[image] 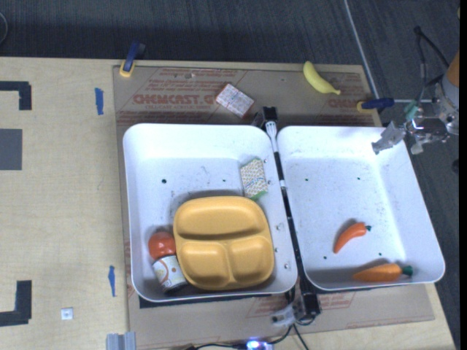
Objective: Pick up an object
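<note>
Over the far right corner of the right bin (408, 217) I see my gripper (399, 144). Its two fingers (383, 140) are spread apart and nothing is between them.

Far to the left of the fingers, on the brown board (292, 86) under the bins, I can read "CHEMCAST" in red letters. More red writing on the board is too small for me to read. A small card (235, 99) lies on that board, and its print is too blurry too.

Things I could pick: a small carrot (352, 235) lies in the right bin, below the fingers and a bit left. It is bright orange with a green tip and bends a little. A big carrot (379, 272) lies lower still, against the bin's near wall. It is long and orange with a dark green end. The two carrots lie apart.

Way left of the fingers is the left bin (146, 166). It holds a yellow tray (222, 240) with three parts, a jar (165, 259) with a red top touching the tray's left side, and a little packet (253, 177) just above the tray.

Up and left of the fingers, a banana (319, 79) lies on the board. A blue clamp (376, 104) sits just left of the fingers.

The bench (58, 195) is pale wood with black marks and bits of blue tape. The floor (219, 13) behind is dark grey.
</note>
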